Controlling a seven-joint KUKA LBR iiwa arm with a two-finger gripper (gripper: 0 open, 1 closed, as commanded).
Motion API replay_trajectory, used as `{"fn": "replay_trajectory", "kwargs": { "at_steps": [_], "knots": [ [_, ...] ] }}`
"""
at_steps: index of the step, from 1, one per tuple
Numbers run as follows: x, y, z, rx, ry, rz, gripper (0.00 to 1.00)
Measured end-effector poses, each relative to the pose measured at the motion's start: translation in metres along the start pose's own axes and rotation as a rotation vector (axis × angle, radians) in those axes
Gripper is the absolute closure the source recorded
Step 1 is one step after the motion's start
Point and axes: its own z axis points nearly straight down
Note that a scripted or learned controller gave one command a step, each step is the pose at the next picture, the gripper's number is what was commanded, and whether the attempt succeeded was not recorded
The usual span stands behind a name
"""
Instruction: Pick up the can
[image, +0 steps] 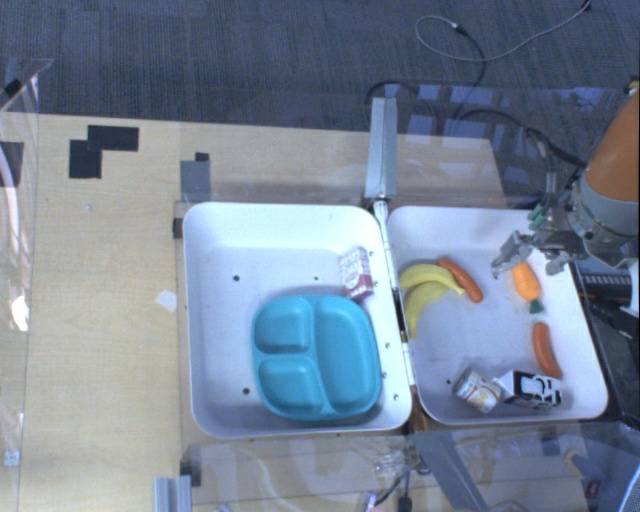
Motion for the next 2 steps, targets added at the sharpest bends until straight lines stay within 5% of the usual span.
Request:
{"fn": "replay_trajectory", "kwargs": {
  "at_steps": [1, 2],
  "knots": [
    [0.030, -0.066, 0.117, 0.002, 0.001, -0.170, 0.00],
    [0.003, -0.086, 0.120, -0.002, -0.001, -0.363, 0.00]
  ]
}}
